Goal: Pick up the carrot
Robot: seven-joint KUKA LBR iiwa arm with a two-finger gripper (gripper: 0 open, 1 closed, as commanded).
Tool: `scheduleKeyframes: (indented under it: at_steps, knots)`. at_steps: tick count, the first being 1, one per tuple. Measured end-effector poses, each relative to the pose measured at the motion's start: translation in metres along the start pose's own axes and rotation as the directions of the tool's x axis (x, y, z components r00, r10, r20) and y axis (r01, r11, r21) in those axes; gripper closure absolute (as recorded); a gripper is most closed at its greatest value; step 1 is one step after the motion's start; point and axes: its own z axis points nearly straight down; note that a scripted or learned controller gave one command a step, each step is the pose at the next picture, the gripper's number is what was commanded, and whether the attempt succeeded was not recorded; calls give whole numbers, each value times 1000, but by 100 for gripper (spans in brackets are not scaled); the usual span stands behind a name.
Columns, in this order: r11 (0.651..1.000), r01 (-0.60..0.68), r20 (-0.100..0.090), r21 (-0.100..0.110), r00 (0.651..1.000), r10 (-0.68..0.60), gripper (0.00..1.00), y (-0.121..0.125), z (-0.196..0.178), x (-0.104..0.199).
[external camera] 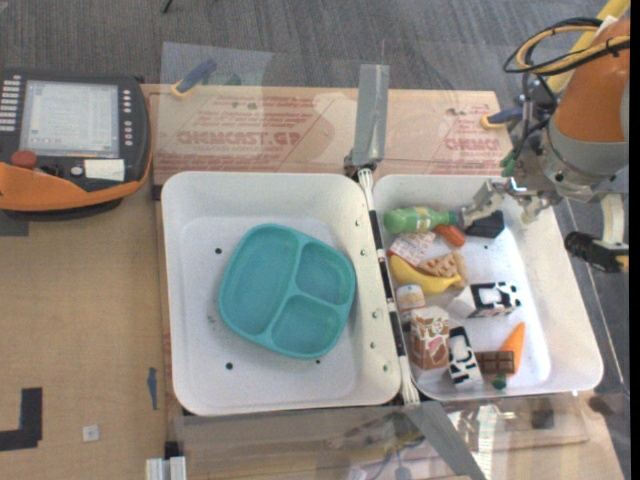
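The carrot (514,340) is a small orange cone lying near the front right corner of the right bin (560,298), beside a brown chocolate bar (495,361). My gripper (503,208) hangs over the far end of that bin, well behind the carrot and apart from it. Its fingers stand open, with nothing between them. A dark patch lies just under the gripper.
The right bin also holds a green bottle (420,218), a small red piece (450,235), a banana (422,276) under a pizza slice (442,264), two cow-patterned cartons (495,299) and a brown box (430,336). A teal divided plate (288,290) lies in the left bin (190,268).
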Motion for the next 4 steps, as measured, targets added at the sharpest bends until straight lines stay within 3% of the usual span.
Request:
scheduleKeyframes:
  at_steps: [1, 2, 3, 4]
  knots:
    - [995, 102, 4, -16, 995, -102, 0, -17, 87, 49]
    - [992, 127, 2, -3, 992, -127, 0, -70, 101, -1]
    - [941, -337, 1, -3, 941, 337, 0, -58, 102, -23]
    - [949, -316, -21, -8, 949, 316, 0, -110, 96, -49]
